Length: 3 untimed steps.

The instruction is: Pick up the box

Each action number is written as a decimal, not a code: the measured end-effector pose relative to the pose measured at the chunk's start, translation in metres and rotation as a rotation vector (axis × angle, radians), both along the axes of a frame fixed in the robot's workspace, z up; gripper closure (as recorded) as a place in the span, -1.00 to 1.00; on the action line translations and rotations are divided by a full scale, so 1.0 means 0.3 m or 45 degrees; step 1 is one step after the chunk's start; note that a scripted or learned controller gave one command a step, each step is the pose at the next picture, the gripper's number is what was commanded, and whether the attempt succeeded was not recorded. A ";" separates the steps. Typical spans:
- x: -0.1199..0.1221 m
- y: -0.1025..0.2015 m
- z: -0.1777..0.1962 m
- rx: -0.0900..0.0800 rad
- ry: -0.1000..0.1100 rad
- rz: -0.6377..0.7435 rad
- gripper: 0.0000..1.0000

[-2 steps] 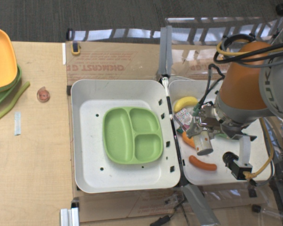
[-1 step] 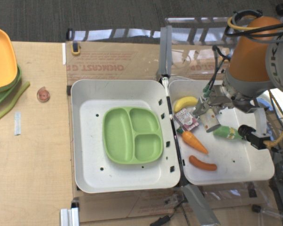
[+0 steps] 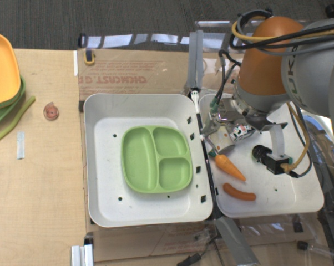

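My arm: I am leaning my arm [image 3: 272,54] in from the right, with the orange band sitting high over the back of the right bin [image 3: 300,204], because the thing I am after is lying on that side.

My gripper: I am holding the gripper [image 3: 227,131] low over the near-left part of the right bin, close against the wall shared with the left bin [image 3: 100,148]. My own wrist is covering it, so I cannot tell whether it is standing wide or narrow, or whether it is gripping anything.

Box: I am taking the small white object with dark marks to be the box [image 3: 240,130]. It is showing just beside the gripper, under my wrist, in the right bin. I cannot tell whether it is resting on the floor or lifted.

Neighbours: a carrot [image 3: 229,166] is lying just below the gripper, and a sausage [image 3: 239,193] is lying nearer the front rim. Both are close enough to be nudged, in my judgement.

Left bin: it is holding a green divided plate [image 3: 156,159], well apart from my work.

Progress: I am judging the grasp as not yet proven, since nothing is showing the box clear of the bin.

Risk: the shared wall is crowding my approach.
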State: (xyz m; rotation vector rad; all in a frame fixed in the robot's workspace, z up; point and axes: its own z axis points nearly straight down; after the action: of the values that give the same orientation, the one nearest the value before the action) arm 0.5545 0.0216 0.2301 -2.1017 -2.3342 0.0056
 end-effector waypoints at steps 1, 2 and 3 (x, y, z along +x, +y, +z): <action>-0.102 -0.050 -0.084 0.002 0.002 0.151 1.00; -0.101 -0.055 -0.058 0.000 0.005 0.149 1.00; -0.073 0.048 -0.001 0.000 0.000 0.051 1.00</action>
State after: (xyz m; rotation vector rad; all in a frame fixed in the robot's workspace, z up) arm 0.5326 0.0359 0.2299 -2.0543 -2.3759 0.0059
